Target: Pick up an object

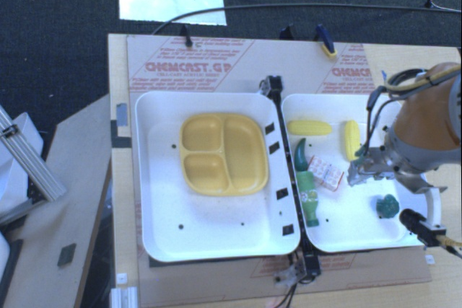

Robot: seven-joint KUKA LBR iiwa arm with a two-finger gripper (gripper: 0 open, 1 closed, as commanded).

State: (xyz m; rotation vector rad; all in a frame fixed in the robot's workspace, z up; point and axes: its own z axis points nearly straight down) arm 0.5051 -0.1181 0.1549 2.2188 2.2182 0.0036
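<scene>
The right bin [339, 238] holds several small things. A yellow corn cob [310, 128] lies near its far left, and a second yellow piece [351, 138] stands on end beside it. A green bottle [306, 191] lies along the bin's left wall. Next to it sits a small red-and-white box [325, 174]. A teal lump [388, 206] rests near the right side. My gripper [361, 173] hangs low over the bin, just right of the box and left of the teal lump, under the orange band [426, 119].
The left bin [162, 227] bears a yellow divided plate [220, 154]. A black clamped seam [283, 169] runs between the bins. Cables arc over the wrist. A blue clip [325, 40] lies on the board behind the bins.
</scene>
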